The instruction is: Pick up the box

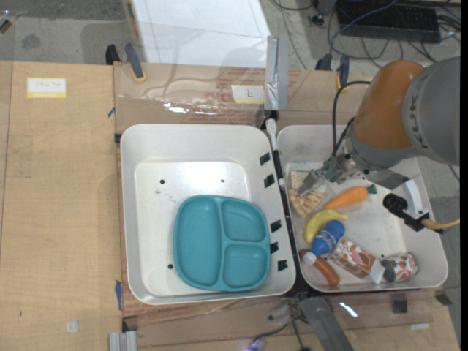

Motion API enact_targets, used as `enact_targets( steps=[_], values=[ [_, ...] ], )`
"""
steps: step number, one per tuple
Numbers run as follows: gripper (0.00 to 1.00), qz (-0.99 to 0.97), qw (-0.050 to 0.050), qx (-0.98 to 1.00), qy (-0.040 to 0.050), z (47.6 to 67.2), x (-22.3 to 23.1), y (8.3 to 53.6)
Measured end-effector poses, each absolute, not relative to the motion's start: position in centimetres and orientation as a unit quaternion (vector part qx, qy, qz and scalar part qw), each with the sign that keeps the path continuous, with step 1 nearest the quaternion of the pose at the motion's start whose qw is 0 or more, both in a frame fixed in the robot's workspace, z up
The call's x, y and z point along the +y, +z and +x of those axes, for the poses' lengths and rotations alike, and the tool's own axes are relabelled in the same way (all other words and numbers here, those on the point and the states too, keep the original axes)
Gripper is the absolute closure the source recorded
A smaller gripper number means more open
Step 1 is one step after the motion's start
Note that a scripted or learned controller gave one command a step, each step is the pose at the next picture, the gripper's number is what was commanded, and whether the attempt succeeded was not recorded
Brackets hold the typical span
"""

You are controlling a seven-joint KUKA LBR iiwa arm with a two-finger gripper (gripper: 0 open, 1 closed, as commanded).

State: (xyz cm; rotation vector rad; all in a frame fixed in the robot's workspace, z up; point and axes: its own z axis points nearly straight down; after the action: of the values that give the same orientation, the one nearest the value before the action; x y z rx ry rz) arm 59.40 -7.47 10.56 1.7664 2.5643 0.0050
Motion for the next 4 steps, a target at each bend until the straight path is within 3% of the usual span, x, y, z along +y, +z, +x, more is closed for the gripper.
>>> enact_targets(
  steps=[1, 2, 3, 4],
  values=[
    [0.0, 0.605, 0.013, 0.796, 0.003, 61.0, -7.5, 10.6],
    [0.0, 0.655, 0.004, 0.756, 0.002, 64.1, -7.3, 9.7],
    [0.0, 0.622, 0.005, 0.783, 0.0028, 59.6, -6.2, 9.7],
    [1.0, 0.623, 0.005, 0.782, 0.0047, 59.7, -6.3, 10.8]
  ],
)
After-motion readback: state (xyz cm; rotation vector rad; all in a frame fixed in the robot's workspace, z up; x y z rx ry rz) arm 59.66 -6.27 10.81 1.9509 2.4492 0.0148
